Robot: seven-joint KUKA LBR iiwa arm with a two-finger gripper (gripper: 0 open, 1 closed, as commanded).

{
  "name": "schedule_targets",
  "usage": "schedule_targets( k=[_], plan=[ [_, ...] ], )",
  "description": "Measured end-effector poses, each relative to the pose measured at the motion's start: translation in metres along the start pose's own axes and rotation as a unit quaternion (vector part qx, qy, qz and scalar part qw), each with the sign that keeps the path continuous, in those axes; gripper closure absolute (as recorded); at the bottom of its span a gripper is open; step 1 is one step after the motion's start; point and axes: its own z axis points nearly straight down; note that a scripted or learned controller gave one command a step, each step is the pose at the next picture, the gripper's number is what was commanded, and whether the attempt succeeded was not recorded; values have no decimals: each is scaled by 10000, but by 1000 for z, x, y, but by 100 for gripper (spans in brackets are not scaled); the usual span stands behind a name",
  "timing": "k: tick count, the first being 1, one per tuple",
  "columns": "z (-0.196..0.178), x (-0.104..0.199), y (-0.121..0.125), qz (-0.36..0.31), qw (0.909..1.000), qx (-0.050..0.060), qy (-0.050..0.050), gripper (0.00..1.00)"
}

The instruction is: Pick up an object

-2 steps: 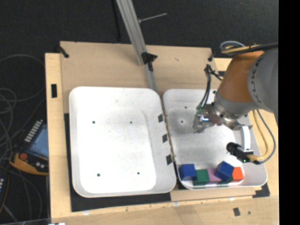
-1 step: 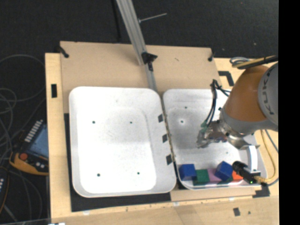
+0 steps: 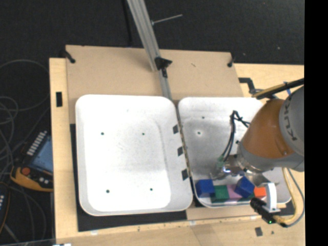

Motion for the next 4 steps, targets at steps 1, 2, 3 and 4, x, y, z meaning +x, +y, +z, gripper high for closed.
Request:
schedule_targets(
  k=[1,2,3,4],
  plan=[
    [-2,1,1,15,10000,-2,-5,100],
    [-2,-12,1,-16,10000,-5,5,100],
    [-1,-15,6,-4,10000,10,10,100],
    [-1,-16,6,17,10000,4,5,0]
  ],
)
